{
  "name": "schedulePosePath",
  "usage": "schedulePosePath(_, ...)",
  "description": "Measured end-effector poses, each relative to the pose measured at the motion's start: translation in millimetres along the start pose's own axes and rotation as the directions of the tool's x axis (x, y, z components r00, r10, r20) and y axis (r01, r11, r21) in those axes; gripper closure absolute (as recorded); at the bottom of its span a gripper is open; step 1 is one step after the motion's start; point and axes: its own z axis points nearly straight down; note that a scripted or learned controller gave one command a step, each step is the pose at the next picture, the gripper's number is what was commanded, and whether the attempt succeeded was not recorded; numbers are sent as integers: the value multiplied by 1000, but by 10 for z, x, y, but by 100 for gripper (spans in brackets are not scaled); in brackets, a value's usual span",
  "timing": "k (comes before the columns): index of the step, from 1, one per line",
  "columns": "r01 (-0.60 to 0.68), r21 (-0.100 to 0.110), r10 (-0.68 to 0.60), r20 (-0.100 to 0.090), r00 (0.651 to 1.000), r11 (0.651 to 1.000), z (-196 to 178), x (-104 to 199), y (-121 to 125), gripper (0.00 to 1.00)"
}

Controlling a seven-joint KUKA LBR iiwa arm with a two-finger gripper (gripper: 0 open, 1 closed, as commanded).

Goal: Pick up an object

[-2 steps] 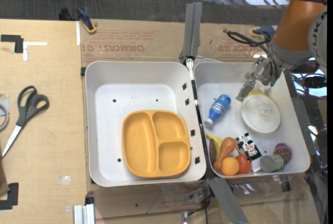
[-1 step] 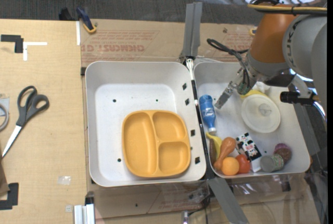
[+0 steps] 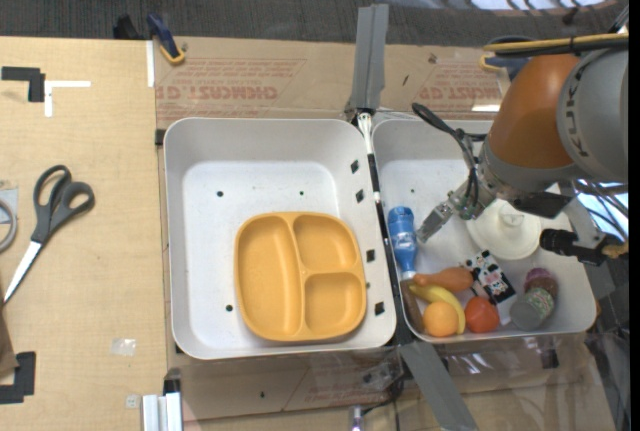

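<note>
Brown cardboard bears mirrored, barely legible lettering.

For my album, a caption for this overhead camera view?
Grey robot arm reaching over right white bin of toy food; yellow divided plate beside.

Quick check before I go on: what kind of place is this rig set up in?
Probably a lab or office test bench, not a kitchen: two white bins sit on a cardboard-covered bench, scissors lie on the wood at left, and the right bin holds toy food such as a banana.
</note>
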Motion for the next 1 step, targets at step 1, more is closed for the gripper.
schedulePosePath(1,-23,4,23,-9,1000,1000,33,85,-608,0)
